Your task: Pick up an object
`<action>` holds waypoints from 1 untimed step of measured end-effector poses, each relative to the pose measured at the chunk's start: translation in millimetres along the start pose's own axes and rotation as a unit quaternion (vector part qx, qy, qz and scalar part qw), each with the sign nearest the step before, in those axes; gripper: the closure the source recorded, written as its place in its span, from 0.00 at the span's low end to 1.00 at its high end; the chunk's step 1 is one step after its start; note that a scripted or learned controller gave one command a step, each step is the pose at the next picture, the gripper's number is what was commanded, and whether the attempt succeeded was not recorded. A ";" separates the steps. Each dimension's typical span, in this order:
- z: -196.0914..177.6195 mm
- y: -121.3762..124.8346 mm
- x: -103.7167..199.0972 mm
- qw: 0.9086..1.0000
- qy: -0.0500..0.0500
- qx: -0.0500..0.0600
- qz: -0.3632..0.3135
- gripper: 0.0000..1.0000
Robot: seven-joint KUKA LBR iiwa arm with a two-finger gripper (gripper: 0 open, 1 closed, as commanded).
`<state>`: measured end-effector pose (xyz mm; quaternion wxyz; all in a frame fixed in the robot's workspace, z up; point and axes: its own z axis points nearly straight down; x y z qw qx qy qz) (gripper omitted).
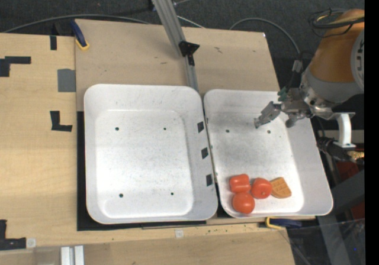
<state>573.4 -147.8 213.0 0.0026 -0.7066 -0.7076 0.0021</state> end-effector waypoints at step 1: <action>53.8 0.0 10.8 1.000 0.000 0.000 0.000 0.00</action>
